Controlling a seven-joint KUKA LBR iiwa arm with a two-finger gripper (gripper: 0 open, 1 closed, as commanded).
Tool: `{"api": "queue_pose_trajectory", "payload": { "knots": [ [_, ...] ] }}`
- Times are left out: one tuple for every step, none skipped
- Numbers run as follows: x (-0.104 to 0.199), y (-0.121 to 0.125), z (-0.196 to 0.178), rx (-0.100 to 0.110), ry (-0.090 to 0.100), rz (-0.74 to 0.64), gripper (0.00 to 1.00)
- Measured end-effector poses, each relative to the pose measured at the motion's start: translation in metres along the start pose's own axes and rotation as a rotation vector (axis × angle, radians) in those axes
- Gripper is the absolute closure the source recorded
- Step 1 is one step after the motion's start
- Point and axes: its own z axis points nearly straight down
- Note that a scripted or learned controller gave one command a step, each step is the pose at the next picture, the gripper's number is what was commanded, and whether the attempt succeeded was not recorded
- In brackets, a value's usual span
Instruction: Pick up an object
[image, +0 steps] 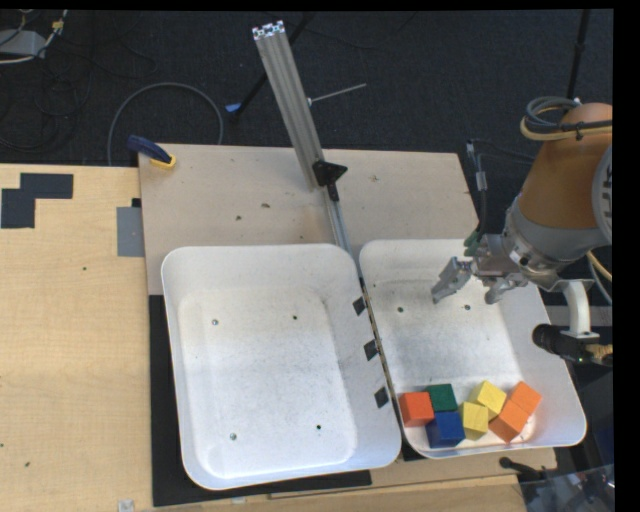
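Hovering above the right bin (560, 425), the gripper (470, 286) shows spread, empty fingers, well apart from the coloured blocks (470, 410) at that bin's near edge.

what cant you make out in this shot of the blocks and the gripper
- Gripper, camera view: fingers small and blurred, so open or shut is unclear.
- Blocks, camera view: huddled in the right bin, touching and overlapping, so hidden ones behind cannot be ruled out.
- Arm, camera view: cut off at the right.
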Motion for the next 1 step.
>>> {"api": "queue_pose_trajectory", "payload": {
  "knots": [
    [0.0588,0.0161,0.0330,0.005,0.002,-0.010,0.00]
  ]
}}
